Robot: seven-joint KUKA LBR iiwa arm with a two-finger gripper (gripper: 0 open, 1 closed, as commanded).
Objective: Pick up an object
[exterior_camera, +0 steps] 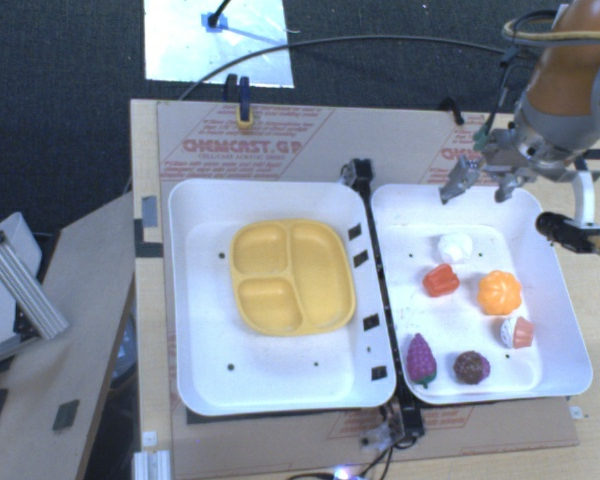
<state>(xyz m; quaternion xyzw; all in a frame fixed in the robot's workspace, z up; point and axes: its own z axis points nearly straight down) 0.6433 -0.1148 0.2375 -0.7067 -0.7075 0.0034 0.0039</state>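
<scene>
Two shallow white plastic bins sit side by side on the desk [280, 148], whose top is a protective sheet printed in red. In the left bin [195, 268], at the frame's centre, lies a glossy yellow plastic tray with three compartments [291, 276]. The right bin [555, 308] holds six small toy foods: a white rounded lump [455, 246], a red pepper [440, 281], a ribbed orange pumpkin [499, 292], a pink-and-white piece [516, 332], a bumpy purple grape bunch [421, 359] and a dark brown ball [471, 367]. At upper right the grey metal jaws [481, 185] hover over that bin's far rim, fingers spread apart with nothing between them.
</scene>
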